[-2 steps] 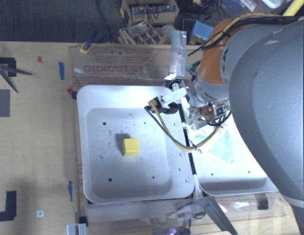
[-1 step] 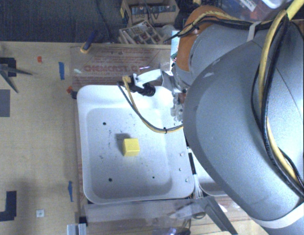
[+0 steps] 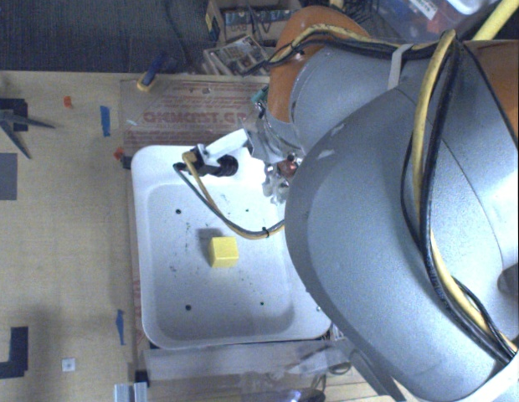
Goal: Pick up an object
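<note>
Yellow cube [image 3: 223, 251] lies loose on the floor of the white bin [image 3: 159, 174], well apart from the gripper [image 3: 274, 182], which hangs over the bin's far right part beneath the grey arm [image 3: 393, 224]; whether its jaws are open or closed cannot be told.

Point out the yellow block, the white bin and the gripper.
yellow block [image 3: 223, 251], camera view, its top face.
white bin [image 3: 151, 162], camera view, its far left rim.
gripper [image 3: 274, 182], camera view, its tip beneath the wrist.
</note>
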Tool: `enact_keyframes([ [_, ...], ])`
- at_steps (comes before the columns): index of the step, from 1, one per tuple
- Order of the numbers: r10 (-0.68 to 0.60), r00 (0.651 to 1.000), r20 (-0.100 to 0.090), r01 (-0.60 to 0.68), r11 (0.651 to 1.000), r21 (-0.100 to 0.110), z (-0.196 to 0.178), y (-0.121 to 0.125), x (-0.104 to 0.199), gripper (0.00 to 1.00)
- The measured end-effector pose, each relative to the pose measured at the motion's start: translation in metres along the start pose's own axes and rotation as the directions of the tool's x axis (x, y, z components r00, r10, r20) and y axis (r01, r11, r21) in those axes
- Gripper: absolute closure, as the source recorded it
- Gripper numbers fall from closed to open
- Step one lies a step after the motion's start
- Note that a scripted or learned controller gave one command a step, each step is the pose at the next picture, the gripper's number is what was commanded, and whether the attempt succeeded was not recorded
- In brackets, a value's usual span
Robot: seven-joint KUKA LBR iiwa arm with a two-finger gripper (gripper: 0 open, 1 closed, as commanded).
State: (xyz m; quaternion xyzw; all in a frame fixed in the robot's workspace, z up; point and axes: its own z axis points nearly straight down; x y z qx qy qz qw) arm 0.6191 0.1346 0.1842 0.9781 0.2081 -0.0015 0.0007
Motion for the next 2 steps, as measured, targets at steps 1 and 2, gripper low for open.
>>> enact_keyframes([
  [1,0.219,0.976,0.000,-0.219,0.976,0.000,-0.060,0.065,-0.036,1.00],
  [2,-0.037,0.999,0.006,0.037,0.999,0.005,0.004,0.031,-0.120,1.00],
])
